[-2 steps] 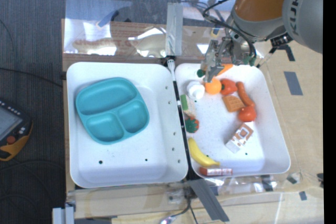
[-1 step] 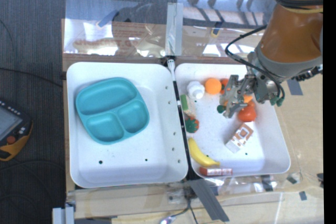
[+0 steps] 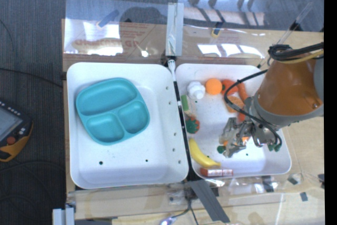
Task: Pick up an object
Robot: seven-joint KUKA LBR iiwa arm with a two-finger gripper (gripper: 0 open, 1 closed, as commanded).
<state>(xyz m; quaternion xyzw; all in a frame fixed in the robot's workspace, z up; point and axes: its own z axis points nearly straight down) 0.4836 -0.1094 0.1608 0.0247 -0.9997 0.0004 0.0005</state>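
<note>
While the gripper (image 3: 234, 144), its state unreadable, hangs low in the right bin (image 3: 274, 163), the banana (image 3: 199, 153) lies near at its eight o'clock, long axis running from ten to four.

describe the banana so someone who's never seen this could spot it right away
Look in the right-hand shallow white bin, along its near-left part beside the wall shared with the other bin. The curved yellow banana lies there, above a small pinkish tube and below a red and green toy. It is the only yellow crescent-shaped item there.
</note>
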